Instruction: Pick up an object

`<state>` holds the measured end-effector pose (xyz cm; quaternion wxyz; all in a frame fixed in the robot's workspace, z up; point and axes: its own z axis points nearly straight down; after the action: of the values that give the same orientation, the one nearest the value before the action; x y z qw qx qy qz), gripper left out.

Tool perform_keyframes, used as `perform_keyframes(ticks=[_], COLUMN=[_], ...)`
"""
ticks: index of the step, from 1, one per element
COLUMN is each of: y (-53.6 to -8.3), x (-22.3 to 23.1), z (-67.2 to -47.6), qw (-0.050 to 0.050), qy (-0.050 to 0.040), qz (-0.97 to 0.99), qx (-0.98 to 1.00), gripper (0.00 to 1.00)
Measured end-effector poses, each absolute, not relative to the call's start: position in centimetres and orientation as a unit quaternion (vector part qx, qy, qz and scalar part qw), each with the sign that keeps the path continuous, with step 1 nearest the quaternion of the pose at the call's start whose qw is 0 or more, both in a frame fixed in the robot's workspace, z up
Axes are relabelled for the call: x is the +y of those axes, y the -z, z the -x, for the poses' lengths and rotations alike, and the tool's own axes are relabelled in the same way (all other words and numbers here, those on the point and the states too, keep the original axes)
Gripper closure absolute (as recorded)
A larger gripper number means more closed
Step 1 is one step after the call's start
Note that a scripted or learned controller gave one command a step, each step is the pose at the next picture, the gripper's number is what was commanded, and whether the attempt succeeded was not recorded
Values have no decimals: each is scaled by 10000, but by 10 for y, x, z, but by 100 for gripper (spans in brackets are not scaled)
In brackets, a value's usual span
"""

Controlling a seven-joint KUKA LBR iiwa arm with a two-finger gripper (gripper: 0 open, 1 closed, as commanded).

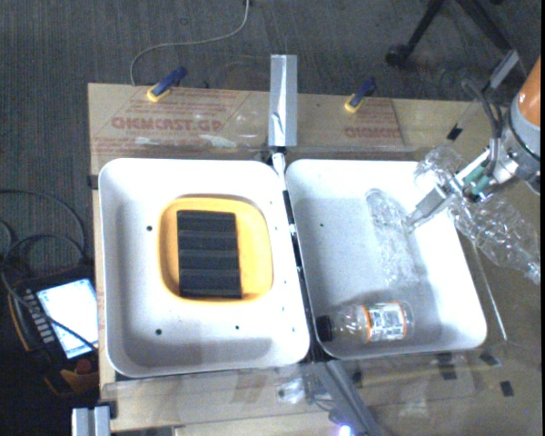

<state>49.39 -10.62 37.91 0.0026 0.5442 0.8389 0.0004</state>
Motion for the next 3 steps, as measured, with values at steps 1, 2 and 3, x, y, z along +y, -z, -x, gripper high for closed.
perform_keyframes(ticks=[1, 2, 3], y=[-339, -348, -409], x=[-142, -141, -132], z=[-485, -486, -517], qw=[14, 22, 20], qy=[11, 7, -3], qz=[-4550, -4542, -4961], qx=[8905, 8909, 8683], gripper=[100, 100, 100])
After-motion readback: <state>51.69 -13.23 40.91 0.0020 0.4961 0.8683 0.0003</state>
